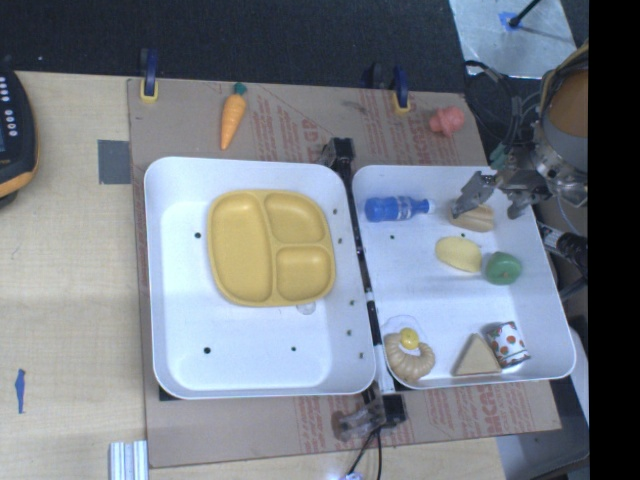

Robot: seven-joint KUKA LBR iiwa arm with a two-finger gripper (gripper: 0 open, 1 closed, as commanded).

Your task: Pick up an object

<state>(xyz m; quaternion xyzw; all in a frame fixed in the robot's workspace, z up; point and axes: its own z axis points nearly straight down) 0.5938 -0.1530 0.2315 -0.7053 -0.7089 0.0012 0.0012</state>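
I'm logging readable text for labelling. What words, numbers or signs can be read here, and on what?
Brown board under the bins: red printed lettering, too faint and blurred to read.
Dark device at the left edge: rows of buttons, markings too small to read.
Blue bottle: no legible label.

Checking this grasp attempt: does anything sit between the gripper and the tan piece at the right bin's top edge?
Nothing visible does. The gripper hangs right over the tan piece; the blue bottle lies to its left and the yellow piece below.

1. Both bins [180, 298] look like smooth, slightly glossy white plastic.
2. The yellow divided plate [270, 246] looks like matt plastic.
3. The table [70, 288] shows pale wood grain.
4. A brown cardboard sheet [290, 118] looks matt.
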